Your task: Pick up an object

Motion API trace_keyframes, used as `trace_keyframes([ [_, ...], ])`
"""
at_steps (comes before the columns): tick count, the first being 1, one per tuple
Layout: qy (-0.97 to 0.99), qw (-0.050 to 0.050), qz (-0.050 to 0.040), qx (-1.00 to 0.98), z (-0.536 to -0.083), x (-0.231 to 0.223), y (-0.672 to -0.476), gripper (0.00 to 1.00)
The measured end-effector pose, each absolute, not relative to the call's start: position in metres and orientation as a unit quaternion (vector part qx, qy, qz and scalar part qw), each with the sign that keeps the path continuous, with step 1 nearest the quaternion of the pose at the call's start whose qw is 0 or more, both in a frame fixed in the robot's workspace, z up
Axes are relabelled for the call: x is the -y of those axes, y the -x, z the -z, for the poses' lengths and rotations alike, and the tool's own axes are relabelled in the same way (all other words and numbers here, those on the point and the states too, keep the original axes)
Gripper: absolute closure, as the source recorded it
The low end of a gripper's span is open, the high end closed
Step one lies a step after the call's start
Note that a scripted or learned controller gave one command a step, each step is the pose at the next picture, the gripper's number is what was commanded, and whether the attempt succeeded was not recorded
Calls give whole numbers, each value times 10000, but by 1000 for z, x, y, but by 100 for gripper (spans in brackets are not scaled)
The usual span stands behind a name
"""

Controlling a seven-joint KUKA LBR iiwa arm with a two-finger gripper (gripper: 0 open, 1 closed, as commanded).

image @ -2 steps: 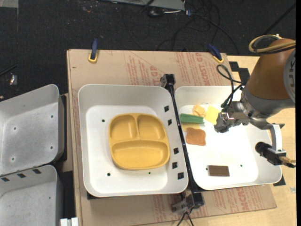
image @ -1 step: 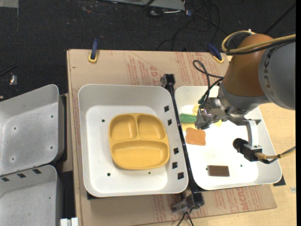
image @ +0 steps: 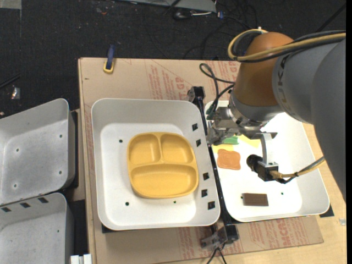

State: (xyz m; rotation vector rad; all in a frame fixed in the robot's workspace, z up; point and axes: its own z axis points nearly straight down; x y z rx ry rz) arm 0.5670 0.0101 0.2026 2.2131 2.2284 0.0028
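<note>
Camera view: yellow divided tray [image: 163, 164] in left bin [image: 104, 120]; orange piece [image: 229, 159], brown block [image: 255, 199] in right bin [image: 313, 197]; jaws' state unclear.

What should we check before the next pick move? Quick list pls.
1. Gripper over right bin, near its upper left corner: ok.
2. Finger opening: cannot tell, wrist hides it.
3. Anything held: cannot tell.
4. Targets within the right bin: orange piece, brown block, green piece and yellow piece partly under the arm: ok.
5. Yellow divided plate sits in left bin, away from the gripper: ok.
6. Black cable hangs low over the right bin, snag risk: not ok.
</note>
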Motion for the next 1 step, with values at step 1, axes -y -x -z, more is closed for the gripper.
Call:
trace_keyframes([
  [1,-7046,4,-15,-7096,-219,-62,-580,100],
])
